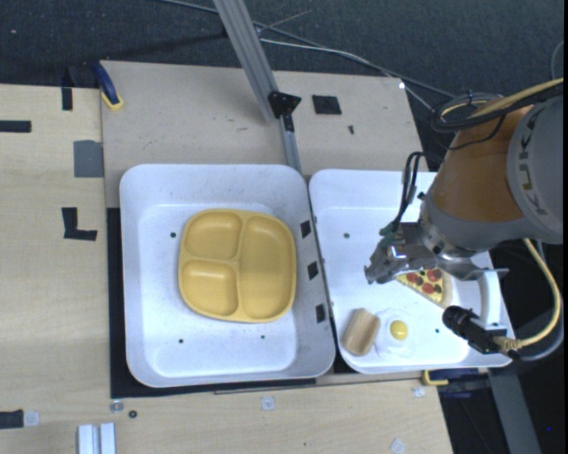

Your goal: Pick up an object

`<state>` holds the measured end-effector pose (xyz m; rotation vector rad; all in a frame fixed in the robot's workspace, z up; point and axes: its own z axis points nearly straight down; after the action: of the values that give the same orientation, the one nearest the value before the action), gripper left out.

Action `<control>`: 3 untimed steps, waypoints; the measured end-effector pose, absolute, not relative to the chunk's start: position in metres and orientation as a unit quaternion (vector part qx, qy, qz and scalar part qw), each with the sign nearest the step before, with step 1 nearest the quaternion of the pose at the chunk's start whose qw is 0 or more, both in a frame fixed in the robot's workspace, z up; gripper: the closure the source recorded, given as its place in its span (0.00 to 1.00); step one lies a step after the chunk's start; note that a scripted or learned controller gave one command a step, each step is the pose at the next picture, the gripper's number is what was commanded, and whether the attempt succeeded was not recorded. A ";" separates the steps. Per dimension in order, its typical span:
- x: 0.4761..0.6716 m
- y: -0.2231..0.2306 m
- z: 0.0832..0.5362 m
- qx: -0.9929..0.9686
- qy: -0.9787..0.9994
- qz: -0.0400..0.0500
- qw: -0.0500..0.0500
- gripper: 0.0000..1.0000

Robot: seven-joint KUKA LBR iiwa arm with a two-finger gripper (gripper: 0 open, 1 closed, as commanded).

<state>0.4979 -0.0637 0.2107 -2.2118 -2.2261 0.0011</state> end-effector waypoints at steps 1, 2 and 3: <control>0.501 -0.018 0.220 -0.705 -0.709 0.000 0.001 1.00; 0.509 0.045 0.225 -0.704 -0.710 0.000 0.001 1.00; 0.519 0.098 0.234 -0.704 -0.710 0.000 0.001 1.00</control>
<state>0.5195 0.0984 0.2338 -2.2121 -2.2286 -0.0002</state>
